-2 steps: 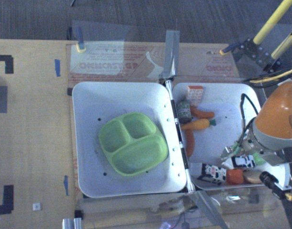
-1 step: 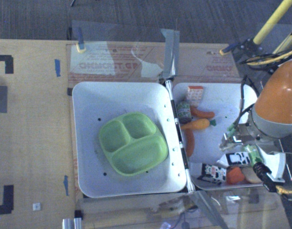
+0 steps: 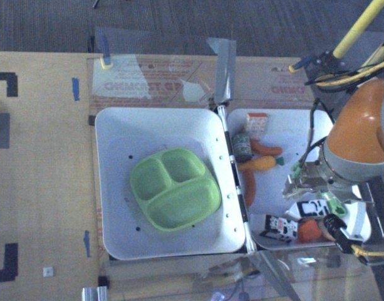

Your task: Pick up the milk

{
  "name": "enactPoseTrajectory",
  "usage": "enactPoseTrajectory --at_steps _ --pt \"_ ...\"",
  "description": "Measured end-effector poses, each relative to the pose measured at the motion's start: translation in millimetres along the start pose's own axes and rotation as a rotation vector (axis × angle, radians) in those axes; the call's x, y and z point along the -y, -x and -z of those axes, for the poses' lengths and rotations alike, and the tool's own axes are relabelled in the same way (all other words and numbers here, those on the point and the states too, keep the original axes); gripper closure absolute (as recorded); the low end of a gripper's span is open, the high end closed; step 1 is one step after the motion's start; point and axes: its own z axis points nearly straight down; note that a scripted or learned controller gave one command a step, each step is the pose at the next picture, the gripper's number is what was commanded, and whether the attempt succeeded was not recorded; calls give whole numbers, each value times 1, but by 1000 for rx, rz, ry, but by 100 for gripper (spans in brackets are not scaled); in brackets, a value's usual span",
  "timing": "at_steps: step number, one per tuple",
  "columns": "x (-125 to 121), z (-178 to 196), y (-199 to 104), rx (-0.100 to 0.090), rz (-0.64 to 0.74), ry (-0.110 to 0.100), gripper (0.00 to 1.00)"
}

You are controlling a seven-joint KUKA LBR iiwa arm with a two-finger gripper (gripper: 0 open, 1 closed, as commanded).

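Along the near edge of the right-hand bin [image 3: 290, 121] lies the milk [image 3: 278, 227], a small carton with black-and-white cow patches, tipped on its side and close to the bin's front wall. The gripper [image 3: 303, 187] hangs above the middle of that bin, up and to the right of the carton and apart from it. From this angle I cannot tell whether it is spread or closed, and nothing can be seen held in it. The main risk is crowding: an orange-red round fruit [image 3: 309, 231] sits just beside the carton's right end, and another black-and-white object [image 3: 314, 207] lies between the gripper and that fruit, so a descent that lands a little to the right would probably close on the wrong thing or push the fruit into the carton. The near wall is the second hazard; a carton lying this close to it leaves little room on that side, and a closing move could press against the wall or squeeze the carton out sideways. Lying flat, it also presents a low, wide face, which likely needs the right wrist turn to span its narrower side. The carrot [image 3: 260, 163], the sausage [image 3: 269, 149], the dark can [image 3: 242, 146] and the orange-and-white carton [image 3: 256, 124] farther back are well clear of the path, as is the green divided plate [image 3: 175, 189] in the left bin [image 3: 116, 130].
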Motion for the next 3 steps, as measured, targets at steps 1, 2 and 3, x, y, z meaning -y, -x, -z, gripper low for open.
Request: enactPoseTrajectory --at_steps 1,2,3 --pt "0 56 45 3 352 4 100" --pt "0 135 51 2 -58 2 100" --pt "-5 165 43 2 -25 3 100"
